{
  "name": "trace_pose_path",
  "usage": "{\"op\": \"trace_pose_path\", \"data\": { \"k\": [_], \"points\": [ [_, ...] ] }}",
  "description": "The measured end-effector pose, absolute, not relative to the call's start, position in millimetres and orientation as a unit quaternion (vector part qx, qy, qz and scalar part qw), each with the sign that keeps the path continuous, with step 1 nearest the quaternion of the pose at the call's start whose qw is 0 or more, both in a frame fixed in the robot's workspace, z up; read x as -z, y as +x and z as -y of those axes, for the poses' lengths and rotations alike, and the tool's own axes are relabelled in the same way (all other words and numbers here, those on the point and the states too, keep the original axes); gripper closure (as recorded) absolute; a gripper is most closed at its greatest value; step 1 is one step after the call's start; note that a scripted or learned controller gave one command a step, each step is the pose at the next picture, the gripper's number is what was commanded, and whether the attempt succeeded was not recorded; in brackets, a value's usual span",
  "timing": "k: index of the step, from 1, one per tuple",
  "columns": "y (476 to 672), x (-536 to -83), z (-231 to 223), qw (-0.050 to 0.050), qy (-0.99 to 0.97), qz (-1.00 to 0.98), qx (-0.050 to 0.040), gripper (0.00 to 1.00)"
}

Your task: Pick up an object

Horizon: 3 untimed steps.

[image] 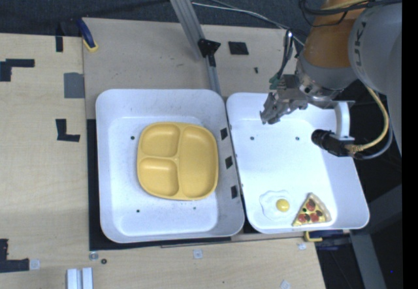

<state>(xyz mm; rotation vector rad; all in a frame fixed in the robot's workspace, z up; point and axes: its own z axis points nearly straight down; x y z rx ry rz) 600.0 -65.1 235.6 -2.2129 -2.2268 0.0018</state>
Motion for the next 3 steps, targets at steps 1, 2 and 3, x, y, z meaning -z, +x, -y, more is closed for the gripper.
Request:
{"op": "trace_pose_path", "data": {
  "k": [1, 2, 3],
  "points": [
    [613.1, -233.9, 9.3, 0.001, -0.705, 0.710, -0.0002, 1.00],
    [610.7, -235.3, -35.6, 0.001, -0.705, 0.709, -0.0004, 1.00],
    [607.1, -229.3, -98.4, 0.000, -0.705, 0.709, -0.0005, 1.00]
  ]
}}
